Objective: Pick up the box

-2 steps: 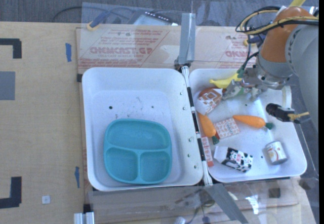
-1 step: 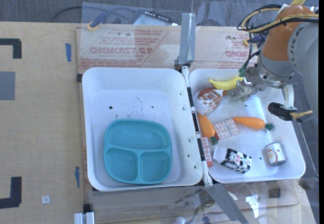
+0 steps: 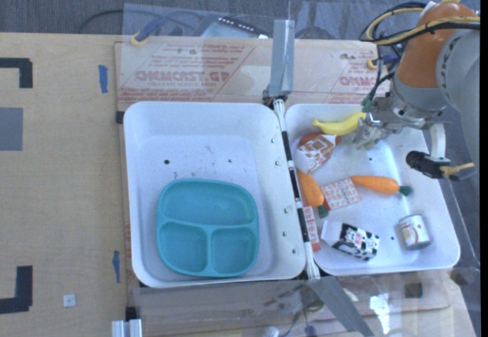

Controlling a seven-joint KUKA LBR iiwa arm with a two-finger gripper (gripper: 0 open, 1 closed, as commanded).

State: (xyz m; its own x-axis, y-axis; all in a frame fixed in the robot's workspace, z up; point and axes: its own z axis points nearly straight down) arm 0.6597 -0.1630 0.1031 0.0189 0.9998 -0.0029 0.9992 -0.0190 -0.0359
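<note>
Bins sit side by side across the middle of the frame: the left bin (image 3: 145,145) holds a teal divided plate (image 3: 207,227) in its lower half, and the right bin (image 3: 450,248) holds a scatter of small things. Reaching in from the upper right of the frame, the grey arm (image 3: 457,61) with its orange band ends in the gripper (image 3: 369,132), which hangs low over the upper part of the right bin, just beside the right end of a yellow banana (image 3: 338,125); whether its tips are spread or pressed together cannot be told from this slant, and nothing shows between them. Left of the gripper and below the banana lies an orange-and-white packet (image 3: 316,149) near the bin's left wall. Under that packet an orange carrot (image 3: 311,189) lies along the left wall, and a second carrot (image 3: 375,184) lies across the centre of the bin, its green tip pointing right. Between the two carrots rests the box (image 3: 340,193), a small flat pinkish carton with a checked pattern, lying flat on the bin floor and well apart from the gripper. Lower down, a black-and-white carton (image 3: 355,241) lies tilted near the bottom edge, and a small can (image 3: 412,232) lies at the lower right of the bin. Clear plastic panels (image 3: 191,69) stand behind both bins at the top.
</note>
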